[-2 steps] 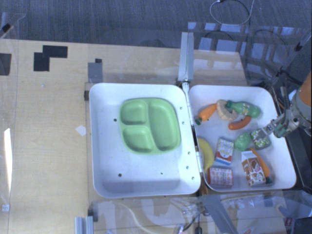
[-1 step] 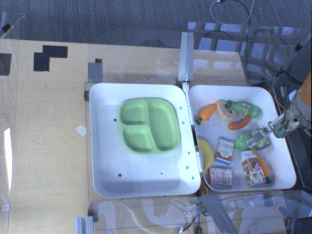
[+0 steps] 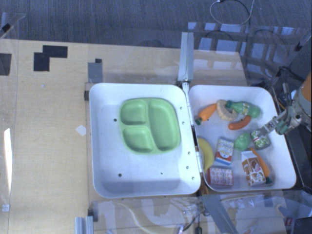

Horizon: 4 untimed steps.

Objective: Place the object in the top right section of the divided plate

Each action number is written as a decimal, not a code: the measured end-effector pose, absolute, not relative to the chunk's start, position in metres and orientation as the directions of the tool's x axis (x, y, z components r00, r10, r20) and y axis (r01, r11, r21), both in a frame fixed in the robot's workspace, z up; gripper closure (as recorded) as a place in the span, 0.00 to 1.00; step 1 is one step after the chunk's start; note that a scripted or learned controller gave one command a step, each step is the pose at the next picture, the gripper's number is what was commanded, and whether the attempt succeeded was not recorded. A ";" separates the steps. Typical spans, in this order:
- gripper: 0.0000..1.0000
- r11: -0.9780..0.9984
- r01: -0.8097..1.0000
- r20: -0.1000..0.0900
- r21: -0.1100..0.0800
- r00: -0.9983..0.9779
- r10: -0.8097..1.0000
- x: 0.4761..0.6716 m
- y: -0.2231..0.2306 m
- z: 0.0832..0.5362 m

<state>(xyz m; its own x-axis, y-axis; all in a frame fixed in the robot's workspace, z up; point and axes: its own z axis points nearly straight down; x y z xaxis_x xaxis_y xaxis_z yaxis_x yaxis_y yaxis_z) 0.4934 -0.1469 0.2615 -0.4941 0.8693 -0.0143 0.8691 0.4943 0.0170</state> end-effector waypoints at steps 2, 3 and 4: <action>0.00 0.465 0.885 -0.008 0.011 -0.465 0.885 0.491 -0.129 0.097; 0.00 0.325 0.946 -0.001 0.003 -0.325 0.946 0.488 -0.009 0.170; 1.00 0.341 0.940 0.019 0.005 -0.341 0.940 0.489 0.003 0.181</action>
